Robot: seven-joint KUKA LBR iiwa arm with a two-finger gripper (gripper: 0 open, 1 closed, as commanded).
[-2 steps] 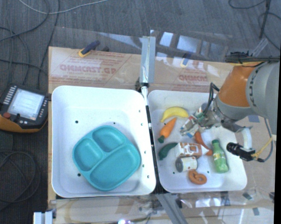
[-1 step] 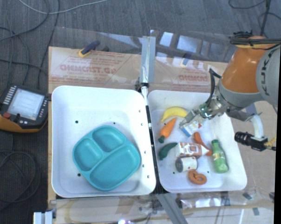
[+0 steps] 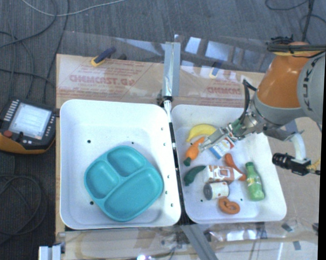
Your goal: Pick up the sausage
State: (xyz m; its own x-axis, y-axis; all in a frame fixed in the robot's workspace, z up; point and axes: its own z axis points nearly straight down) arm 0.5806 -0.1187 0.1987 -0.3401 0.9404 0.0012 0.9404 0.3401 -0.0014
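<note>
The sausage (image 3: 230,160), a short orange-red piece, lies in the right bin (image 3: 273,209) against the upper right side of a small white and red carton (image 3: 221,173). My gripper (image 3: 212,143) reaches in from the right and hangs over the bin's upper middle. It is just up and left of the sausage, between the banana (image 3: 199,131) and the carrot (image 3: 193,150). Its fingers stand open with nothing between them. One fingertip (image 3: 204,146) is close to the carrot's top.
Around the sausage in the right bin lie a blue and white packet (image 3: 221,151), a dark green vegetable (image 3: 193,174), a can (image 3: 216,189), a green bottle (image 3: 253,182) and an orange curled piece (image 3: 228,206). The left bin (image 3: 77,123) holds a teal divided plate (image 3: 124,182).
</note>
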